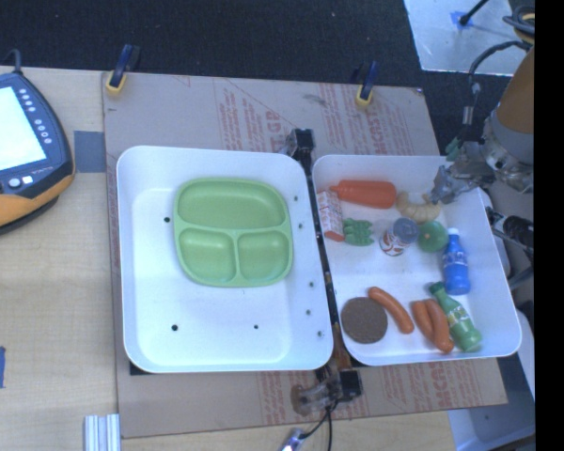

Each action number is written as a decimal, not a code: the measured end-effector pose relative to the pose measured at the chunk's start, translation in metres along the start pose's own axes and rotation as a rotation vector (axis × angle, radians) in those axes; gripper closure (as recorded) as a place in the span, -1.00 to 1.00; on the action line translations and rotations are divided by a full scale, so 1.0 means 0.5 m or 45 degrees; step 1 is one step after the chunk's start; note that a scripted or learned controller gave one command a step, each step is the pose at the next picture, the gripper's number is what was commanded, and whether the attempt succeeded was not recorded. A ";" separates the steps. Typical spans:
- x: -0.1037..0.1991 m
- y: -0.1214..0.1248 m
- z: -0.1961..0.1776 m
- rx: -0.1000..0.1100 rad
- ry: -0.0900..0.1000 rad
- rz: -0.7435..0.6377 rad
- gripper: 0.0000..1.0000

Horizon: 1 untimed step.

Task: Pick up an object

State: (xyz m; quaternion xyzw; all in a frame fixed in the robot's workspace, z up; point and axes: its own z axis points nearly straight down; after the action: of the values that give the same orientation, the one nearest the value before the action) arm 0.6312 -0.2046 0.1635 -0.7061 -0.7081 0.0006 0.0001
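Two white bins sit on the surface. The gripper [444, 188] hovers over the right bin's [508, 294] top corner near a beige piece [415, 207]; whether its jaws are wide or narrow, I cannot tell.

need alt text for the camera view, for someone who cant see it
Seen from above, a robot gripper hovers at the far edge of the right white bin, which holds toy food and small bottles, including an orange carrot and a blue bottle. The left white bin holds a green divided plate.
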 end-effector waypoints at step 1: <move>0.001 -0.001 0.002 0.002 0.001 -0.001 -1.00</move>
State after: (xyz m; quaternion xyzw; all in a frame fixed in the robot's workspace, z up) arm 0.6307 -0.2042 0.1625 -0.7059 -0.7083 0.0010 0.0010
